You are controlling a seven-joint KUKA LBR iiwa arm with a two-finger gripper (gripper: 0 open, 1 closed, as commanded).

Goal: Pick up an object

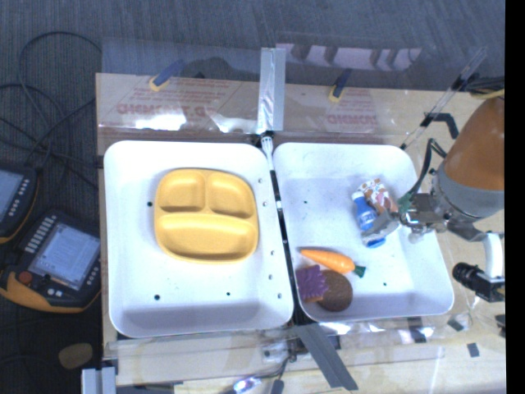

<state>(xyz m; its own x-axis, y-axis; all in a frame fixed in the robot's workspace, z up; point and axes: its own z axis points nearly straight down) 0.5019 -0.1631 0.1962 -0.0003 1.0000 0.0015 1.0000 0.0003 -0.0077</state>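
The small blue-and-white crumpled packet with a red-patterned top (372, 210) lay in the right-hand shallow white bin (328, 167), toward its right wall and a little above the middle. It looked light and soft, likely a thin foil or plastic wrapper that would give under pressure and might slip between smooth fingers. Its blue lower body seemed the fullest part and so the best place to take hold, across its narrow width; the wrinkled patterned end looked too flimsy to trust.

The pincer (408, 212) stood at the packet's right side, just beside it and possibly touching its edge, low over the bin near the right wall. Whether the pincer was apart or together could not be told, since the wrist and grey housing covered that part. Nothing was plainly seen between its tips, so the packet could not be called held.

Lower in the same bin lay an orange plastic carrot with a green stub (328, 260), and just below it a purple ruffled toy (311, 282) touching a brown rounded lump (335, 290), all well clear of the pincer. They looked stiffer and easier to clamp, though the carrot's taper might let it slide. A yellow compartmented plastic tray (205, 214) rested in the left-hand white bin (131, 294) on the tabletop.
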